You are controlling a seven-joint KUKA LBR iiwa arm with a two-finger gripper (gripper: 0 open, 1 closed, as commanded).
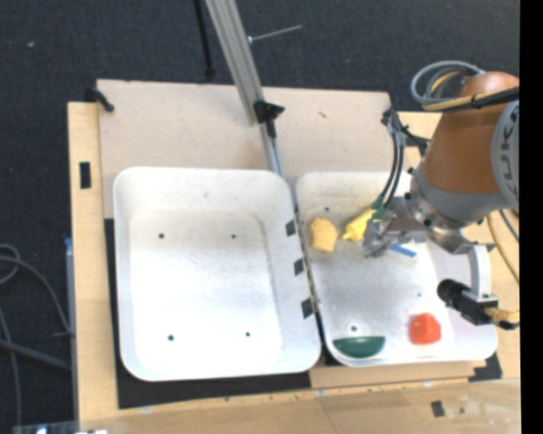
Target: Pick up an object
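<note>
From the overhead camera, the gripper point(377, 240) hangs low in the right bin point(362, 283), right against a bright yellow object point(357, 227); whether it is clenched or released I cannot tell. A tan lump point(323, 234) lies just beside. Both look light and soft, likely squashable; I'd pinch across the narrow middle.

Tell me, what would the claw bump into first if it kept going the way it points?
Probably the bright yellow object lying right at the claw tip in the right white bin. The tan rounded lump sits just past it. Height is hard to judge from above.
</note>
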